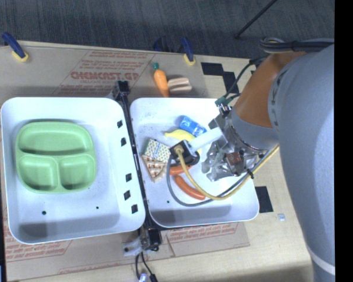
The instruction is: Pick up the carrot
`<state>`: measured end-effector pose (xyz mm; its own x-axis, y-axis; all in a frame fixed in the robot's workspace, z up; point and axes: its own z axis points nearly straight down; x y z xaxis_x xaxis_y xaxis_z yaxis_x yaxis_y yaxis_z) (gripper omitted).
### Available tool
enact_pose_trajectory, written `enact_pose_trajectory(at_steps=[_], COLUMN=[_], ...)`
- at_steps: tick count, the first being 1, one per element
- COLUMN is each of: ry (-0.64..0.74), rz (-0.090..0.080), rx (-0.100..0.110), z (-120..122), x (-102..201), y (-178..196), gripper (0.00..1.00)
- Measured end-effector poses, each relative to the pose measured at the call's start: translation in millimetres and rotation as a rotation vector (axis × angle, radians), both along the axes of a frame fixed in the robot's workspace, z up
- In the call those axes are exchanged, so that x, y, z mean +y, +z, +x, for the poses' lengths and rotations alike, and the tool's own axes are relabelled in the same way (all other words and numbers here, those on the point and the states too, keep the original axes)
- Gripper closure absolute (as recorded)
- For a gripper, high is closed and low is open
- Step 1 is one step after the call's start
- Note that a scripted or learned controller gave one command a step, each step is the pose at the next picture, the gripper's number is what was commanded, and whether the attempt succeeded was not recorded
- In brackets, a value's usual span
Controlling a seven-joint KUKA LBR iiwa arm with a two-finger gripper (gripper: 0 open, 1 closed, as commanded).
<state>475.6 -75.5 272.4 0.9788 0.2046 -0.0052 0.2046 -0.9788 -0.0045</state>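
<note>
**Operator:** Gripper first. How wide it stands I cannot tell from up here, because the wrist and its metal parts blur together. I see nothing that I could call held.

**Desk:** Where is it?

**Operator:** Low over the right bin, toward its right side. The arm comes in from the right, and its orange band hangs over the bin's far right corner. A yellow cable loops from the wrist across the bin floor.

**Desk:** And the carrot?

**Operator:** The carrot is outside both bins. It lies on the cardboard sheet just beyond the far rim of the right bin, green top pointing away from it. A pink and tan toy lies just beside it on the right. The carrot is well apart from the gripper.

**Desk:** What is under the gripper?

**Operator:** To its left are a blue item, a yellow banana, a checked wedge and a long orange-red piece. The left bin holds a green divided tray.
</note>
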Motion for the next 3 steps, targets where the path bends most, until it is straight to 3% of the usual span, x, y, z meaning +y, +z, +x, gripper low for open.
enact_pose_trajectory(at_steps=[1, 2, 3], ry=[0.002, 0.001, 0.008], rz=[0.001, 0.0, 0.002], rx=[0.001, 0.002, 0.006], z=[0.4, -0.4, -0.2], x=[8.1, 79.1, 79.5], y=[-4.0, -71.9, -62.0], gripper=[1.0, 1.0, 1.0])
